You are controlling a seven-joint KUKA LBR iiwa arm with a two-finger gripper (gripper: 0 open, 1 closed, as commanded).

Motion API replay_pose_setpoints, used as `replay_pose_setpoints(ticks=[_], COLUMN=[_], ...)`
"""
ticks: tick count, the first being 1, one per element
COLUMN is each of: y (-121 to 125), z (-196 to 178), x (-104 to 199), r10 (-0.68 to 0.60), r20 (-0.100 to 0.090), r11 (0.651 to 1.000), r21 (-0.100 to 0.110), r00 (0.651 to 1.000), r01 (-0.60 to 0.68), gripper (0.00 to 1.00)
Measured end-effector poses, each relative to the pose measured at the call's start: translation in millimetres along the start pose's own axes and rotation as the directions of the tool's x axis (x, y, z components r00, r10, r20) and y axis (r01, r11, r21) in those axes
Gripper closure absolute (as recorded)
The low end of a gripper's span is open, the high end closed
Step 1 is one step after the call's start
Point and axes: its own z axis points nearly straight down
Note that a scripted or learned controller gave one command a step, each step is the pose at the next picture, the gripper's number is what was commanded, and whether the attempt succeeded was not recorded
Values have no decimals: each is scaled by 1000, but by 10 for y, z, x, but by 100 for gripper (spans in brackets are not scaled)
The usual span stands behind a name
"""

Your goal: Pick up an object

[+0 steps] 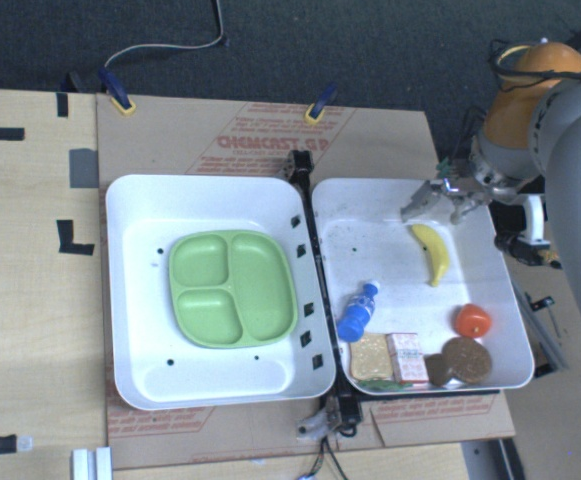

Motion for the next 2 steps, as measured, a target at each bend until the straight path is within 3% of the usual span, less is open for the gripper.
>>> replay_pose_setpoints(ticks=[1,2], y=[-299,-289], z=[326,221], x=[293,291], r10=[-1,-1], r20=[1,3], r11=[1000,1000], r21=[-4,-9], r00=[1000,1000], r01=[1,1], gripper=[0,100])
